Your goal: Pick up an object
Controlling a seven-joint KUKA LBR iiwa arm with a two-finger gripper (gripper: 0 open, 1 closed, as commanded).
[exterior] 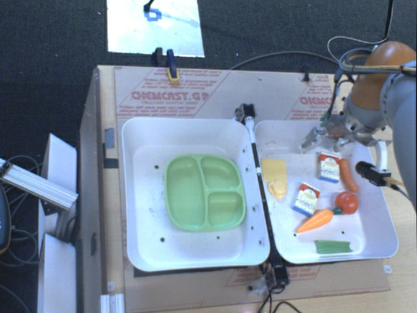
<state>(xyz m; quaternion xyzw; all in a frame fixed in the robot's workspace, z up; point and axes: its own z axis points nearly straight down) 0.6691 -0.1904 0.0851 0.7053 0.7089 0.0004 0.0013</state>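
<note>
A: From the overhead camera, what's on the bench, by count?

B: Two white bins side by side. The left bin (140,175) has one thing in it, a pale green divided plate (204,192) with three compartments, lying flat near the middle. The right bin (378,233) holds seven small items.

A: List them.

B: Two little cartons: one (329,167) toward the far right, printed orange and white, and one (305,199) nearer the centre with blue on it. One yellow slab with a rounded lump, like cheese (274,177), close to the divider. One sausage (347,175), reddish-orange, just right of the far carton. One tomato (346,202), red with a green top. One carrot (315,220), orange, lying at a slant and pointing toward the near left, close to the tomato. One flat green piece (333,246) close to the near wall.

A: And the gripper?

B: The gripper (324,135) sits over the far part of the right bin, just beyond the far carton, under the grey arm (397,96) with its orange band. It's too small and cluttered to tell whether it is spread or pressed together, and I see nothing in it.
</note>
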